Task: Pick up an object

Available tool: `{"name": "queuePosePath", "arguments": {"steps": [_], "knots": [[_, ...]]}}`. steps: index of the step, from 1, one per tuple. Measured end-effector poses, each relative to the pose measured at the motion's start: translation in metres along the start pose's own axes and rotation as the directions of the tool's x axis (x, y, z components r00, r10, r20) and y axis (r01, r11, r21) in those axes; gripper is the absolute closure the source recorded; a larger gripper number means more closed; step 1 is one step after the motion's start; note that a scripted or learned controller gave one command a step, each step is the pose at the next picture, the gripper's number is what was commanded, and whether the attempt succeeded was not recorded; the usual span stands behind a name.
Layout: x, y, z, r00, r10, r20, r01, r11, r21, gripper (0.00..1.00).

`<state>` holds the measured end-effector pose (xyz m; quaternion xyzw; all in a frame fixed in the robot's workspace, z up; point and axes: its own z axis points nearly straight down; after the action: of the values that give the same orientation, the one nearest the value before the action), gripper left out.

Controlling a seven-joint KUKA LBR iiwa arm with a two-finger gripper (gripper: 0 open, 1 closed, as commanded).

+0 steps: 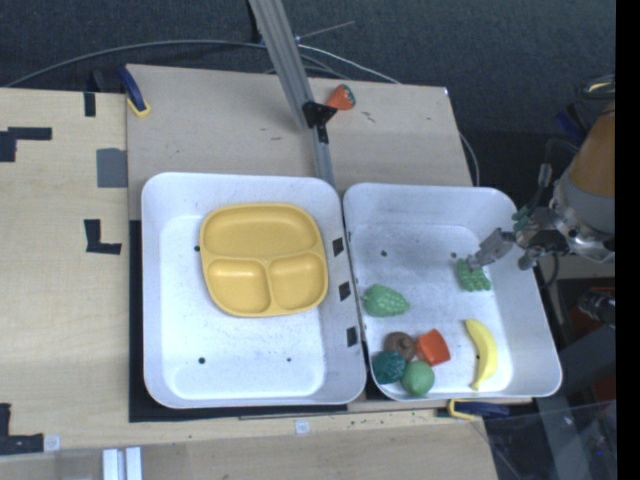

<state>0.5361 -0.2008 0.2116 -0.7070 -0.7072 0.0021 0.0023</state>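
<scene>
My gripper (487,252) reaches in from the right over the right bin (520,313), near its right wall. Its tip sits just above and touching or nearly touching a small green bushy object (474,278). Nothing can be seen held in it. Lower in the same bin lie a yellow banana (482,353), an orange-red block (433,347), a brown ring (400,343), a teal lump (388,368) and a round green fruit (418,378). A pale green leafy piece (385,300) lies left of centre.
The left bin (170,298) holds a yellow divided plate (264,258). A grey pole (285,48) with a black clamp rises behind the bins, and a small orange item (342,96) lies on the bench beside it.
</scene>
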Motion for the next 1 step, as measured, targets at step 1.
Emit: {"name": "queuePosePath", "arguments": {"steps": [1], "knots": [[0.0105,0.0016,0.0513,1.000,-0.001,-0.001,0.001,1.000,0.001,0.00]]}}
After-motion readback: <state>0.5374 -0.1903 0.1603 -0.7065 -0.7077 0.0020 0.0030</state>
